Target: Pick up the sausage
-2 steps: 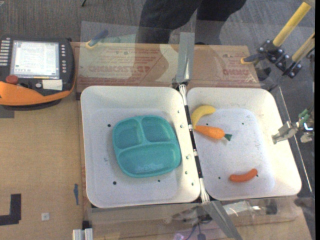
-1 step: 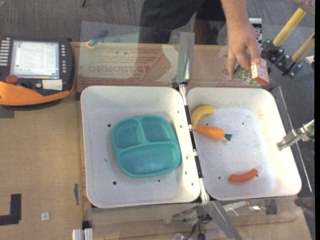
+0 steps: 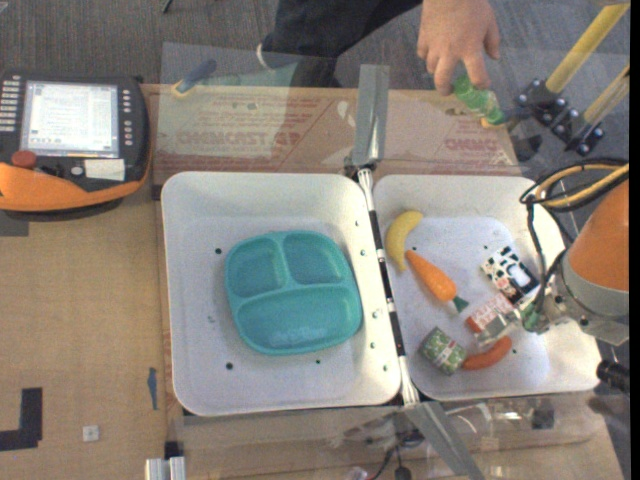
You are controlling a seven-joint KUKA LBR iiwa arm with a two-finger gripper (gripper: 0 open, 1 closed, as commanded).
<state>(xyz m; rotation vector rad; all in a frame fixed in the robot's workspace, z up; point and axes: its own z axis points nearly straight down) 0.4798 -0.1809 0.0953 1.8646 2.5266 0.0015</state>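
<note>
The sausage [image 3: 487, 355] lies in the right bin [image 3: 440, 203], near its front edge, slanting up to the right. Its left end touches or nearly touches a small green can [image 3: 441, 350], and a red-and-white packet [image 3: 490, 316] lies just behind it. Further back in the same bin a carrot [image 3: 432, 277] slants with its green end toward the packet, and a banana [image 3: 402, 236] curves beside the bin's left wall. A black-and-white box [image 3: 506, 269] sits near the right side.

The jaws [image 3: 533, 314] hang low over the right part of this bin, just right of the packet and up-right of the sausage; whether they are spread or pressed together I cannot tell. The arm [image 3: 605, 253] comes in from the right.

The left bin [image 3: 190, 218] holds a teal divided plate [image 3: 292, 292]. On the bench [image 3: 80, 308] to the far left rests a pendant [image 3: 70, 133] with a screen. At the top a hand [image 3: 455, 28] holds a green bottle [image 3: 476, 98].
</note>
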